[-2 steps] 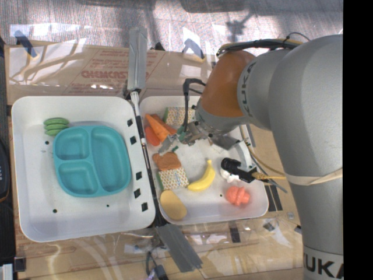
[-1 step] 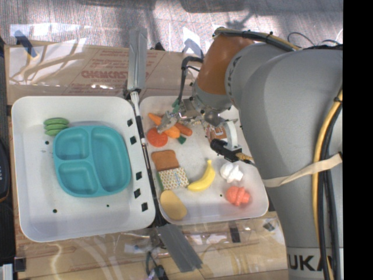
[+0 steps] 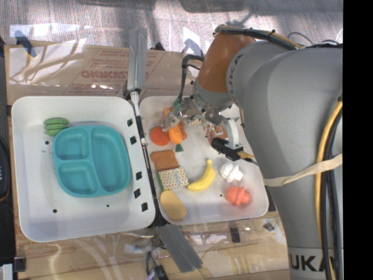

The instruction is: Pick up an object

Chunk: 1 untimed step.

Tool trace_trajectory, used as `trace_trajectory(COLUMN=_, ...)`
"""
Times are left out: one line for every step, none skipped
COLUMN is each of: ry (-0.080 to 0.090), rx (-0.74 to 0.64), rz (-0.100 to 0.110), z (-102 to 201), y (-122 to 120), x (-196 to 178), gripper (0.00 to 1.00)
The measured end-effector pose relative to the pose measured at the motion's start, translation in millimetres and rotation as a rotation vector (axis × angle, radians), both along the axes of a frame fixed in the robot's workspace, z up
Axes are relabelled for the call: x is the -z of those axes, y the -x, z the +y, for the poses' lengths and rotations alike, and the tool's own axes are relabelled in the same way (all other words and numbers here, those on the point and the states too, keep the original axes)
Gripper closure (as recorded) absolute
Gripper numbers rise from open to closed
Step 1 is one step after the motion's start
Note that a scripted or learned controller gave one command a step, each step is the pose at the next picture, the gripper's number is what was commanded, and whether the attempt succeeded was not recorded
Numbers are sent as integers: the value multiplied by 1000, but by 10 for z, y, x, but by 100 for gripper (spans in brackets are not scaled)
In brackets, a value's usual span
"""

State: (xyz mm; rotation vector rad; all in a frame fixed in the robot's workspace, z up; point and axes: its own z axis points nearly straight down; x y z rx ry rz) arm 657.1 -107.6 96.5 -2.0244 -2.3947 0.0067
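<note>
Glossy plastic teal tray (image 3: 92,167), smooth white plastic bins (image 3: 26,156), shiny yellow banana (image 3: 203,178)

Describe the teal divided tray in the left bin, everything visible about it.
The teal tray is a rounded-corner plate of what looks like smooth plastic, moulded into three compartments: two side by side at the far end and one wider one at the near end. Nothing lies in any of them. It sits flat on the floor of the left bin, turned slightly askew to the walls. A green ridged item lies at its far left corner, about touching.

Grey carpet floor (image 3: 87,4) w/ sun patches; cardboard (image 3: 76,69) on bench.
</note>
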Motion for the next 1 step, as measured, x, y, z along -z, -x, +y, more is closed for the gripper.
trace_trajectory(ry=-1, rx=-186, rz=-3, z=215, y=579, x=-933, gripper=100)
